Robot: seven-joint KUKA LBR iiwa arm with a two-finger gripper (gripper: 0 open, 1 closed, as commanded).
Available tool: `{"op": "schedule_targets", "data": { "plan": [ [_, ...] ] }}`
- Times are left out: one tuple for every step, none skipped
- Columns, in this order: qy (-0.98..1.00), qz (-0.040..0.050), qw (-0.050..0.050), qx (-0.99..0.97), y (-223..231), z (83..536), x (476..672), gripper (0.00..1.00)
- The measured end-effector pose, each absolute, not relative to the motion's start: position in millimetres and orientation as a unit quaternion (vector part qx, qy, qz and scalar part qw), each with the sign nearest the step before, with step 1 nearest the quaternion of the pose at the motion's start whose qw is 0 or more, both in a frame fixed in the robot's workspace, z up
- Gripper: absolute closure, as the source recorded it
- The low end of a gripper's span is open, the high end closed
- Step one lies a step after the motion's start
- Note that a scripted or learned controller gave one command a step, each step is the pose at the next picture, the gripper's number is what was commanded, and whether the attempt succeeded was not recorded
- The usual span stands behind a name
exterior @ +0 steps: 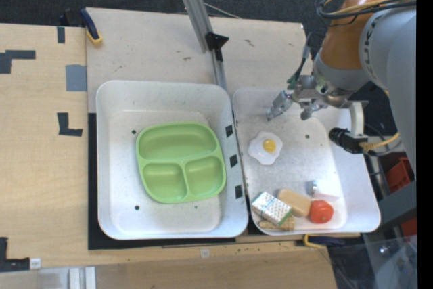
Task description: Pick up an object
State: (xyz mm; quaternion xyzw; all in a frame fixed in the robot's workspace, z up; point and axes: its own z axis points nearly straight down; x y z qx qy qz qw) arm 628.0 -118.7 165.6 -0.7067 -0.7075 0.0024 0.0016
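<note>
While gripper (292,109) hovers open; glossy fried egg (265,147) below

The grey arm (379,44) reaches in from the right, its fingers (278,107) spread apart, holding nothing.

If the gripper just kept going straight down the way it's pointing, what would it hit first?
Most likely the bare floor of the right bin, near its far end. The open gripper points down there, and the fried egg lies nearer the camera, probably clear of its line, though depth is uncertain.

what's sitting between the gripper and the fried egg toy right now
Nothing: in the camera view, bare white bin floor separates the open gripper from the fried egg.
</note>
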Motion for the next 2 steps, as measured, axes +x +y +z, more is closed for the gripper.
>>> {"op": "schedule_targets", "data": {
  "plan": [
    [-0.708,0.0029,0.003,-0.707,-119,101,623.5,0.0],
    [-0.708,0.0012,0.0,-0.706,-119,88,623.3,0.0]
  ]
}}
